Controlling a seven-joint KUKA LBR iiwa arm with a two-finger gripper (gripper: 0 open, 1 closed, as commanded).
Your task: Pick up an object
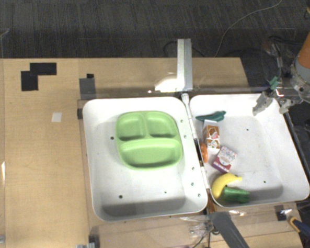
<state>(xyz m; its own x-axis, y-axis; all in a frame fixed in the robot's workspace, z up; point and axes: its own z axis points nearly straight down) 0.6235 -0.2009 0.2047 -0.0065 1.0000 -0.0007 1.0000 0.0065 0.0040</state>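
Note:
In the right bin (271, 145), several small objects lie along the left wall. From back to front they are a dark green pepper-like piece (212, 116), a small red and white carton (212, 135), a thin orange piece (204, 152), a purple and white packet (224, 159), a yellow banana (224, 182) and a green vegetable (236, 195). My gripper (272, 104) hangs over the bin's back right corner, far from these objects. It is open, with nothing between its fingers (259, 106).
The left bin (104, 192) holds a light green divided plate (148, 138). A metal post (184, 61) stands behind the seam between the bins. The arm (306, 69) enters from the upper right.

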